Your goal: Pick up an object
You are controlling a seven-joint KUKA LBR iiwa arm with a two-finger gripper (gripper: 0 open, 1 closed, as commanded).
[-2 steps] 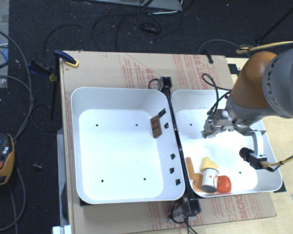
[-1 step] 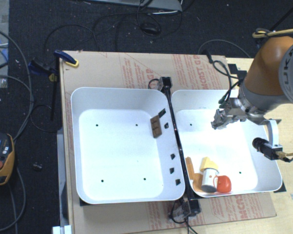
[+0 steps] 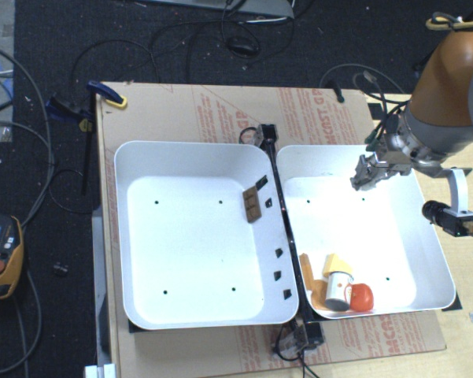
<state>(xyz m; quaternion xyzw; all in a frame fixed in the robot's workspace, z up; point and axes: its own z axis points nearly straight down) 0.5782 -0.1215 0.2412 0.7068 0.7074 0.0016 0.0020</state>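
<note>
Two white bins side by side on the surface (image 3: 189, 105), seen from the fixed overhead camera. My arm comes in from the right, orange band high, and my end effector (image 3: 367, 173) hangs over the far part of the right bin (image 3: 393, 211), well apart from anything loose. Whether it is open or closed I cannot tell at this size; nothing visible in its grip.

Left bin (image 3: 134, 211): one brown block (image 3: 252, 205) near its right wall, with a small dark piece just above it, too small to name.

Right bin, near corner: a cluster. Can (image 3: 338, 293) with a yellow piece (image 3: 336, 265) touching its top, red ball (image 3: 362, 297) just beside it on the right, orange stick (image 3: 308, 272) lying along the left wall. All packed close, some touching.

Step in hand, as I judge it: the approach, no grasp begun. The cluster is the likeliest target, and it lies toward the camera from where I hang. Next move calls for travel across the bin to that corner, then a straight descent on one piece. Red ball looks the most separable, but it may roll. Crowding against the wall is the risk.
</note>
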